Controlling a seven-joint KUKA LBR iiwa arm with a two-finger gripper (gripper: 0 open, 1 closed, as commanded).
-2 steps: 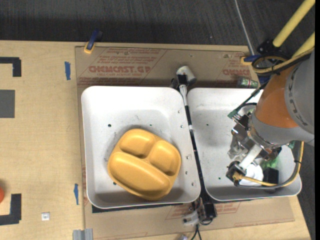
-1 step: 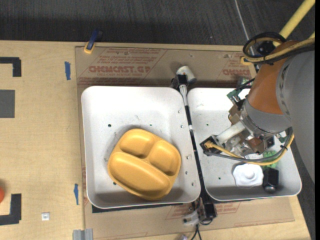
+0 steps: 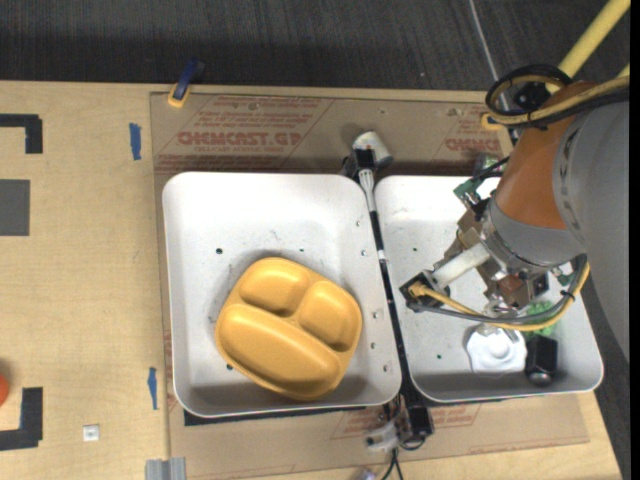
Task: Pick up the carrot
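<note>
Hanging over the right bin [image 3: 590,363], my wrist and cables hide my jaws, so I cannot tell how they stand. One yellow bread-shaped lump [image 3: 289,326] fills the left bin [image 3: 200,208]. Two bins share the worktop [image 3: 70,268]; which thing is the carrot, I cannot tell.

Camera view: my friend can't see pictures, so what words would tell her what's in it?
A grey robot arm with an orange band reaches from the right down into the right white bin, its claw low among wires. A big yellow loaf-shaped thing lies in the left white bin.
</note>
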